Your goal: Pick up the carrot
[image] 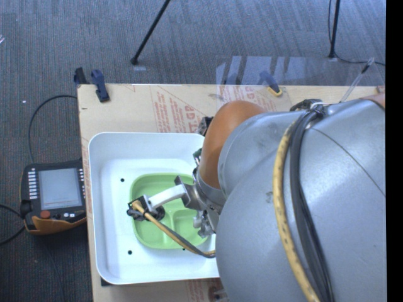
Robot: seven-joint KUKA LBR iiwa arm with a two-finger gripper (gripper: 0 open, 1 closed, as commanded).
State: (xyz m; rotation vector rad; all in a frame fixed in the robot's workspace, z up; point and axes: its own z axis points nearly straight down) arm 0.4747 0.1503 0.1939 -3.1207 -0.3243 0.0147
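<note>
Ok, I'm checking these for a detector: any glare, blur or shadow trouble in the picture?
Camera view: light is even, the white bin bright but still detailed; the green tray inside it is sharp; the arm, near the lens, looks slightly soft; a pale streaky reflection sits over the bench's far edge.

Where the carrot lies cannot be told; the arm (302, 206) hides much.

Floor: dark grey ribbed carpet (44, 36).
Bench: pale brown board (145, 106) with red print; blue clamp (99, 85) at its far left corner.
Beyond bench: black tripod leg (154, 27) on the carpet.
Left of bench: screen controller (55, 197) lying on the carpet, black cable (38, 115) looping behind it.
</note>
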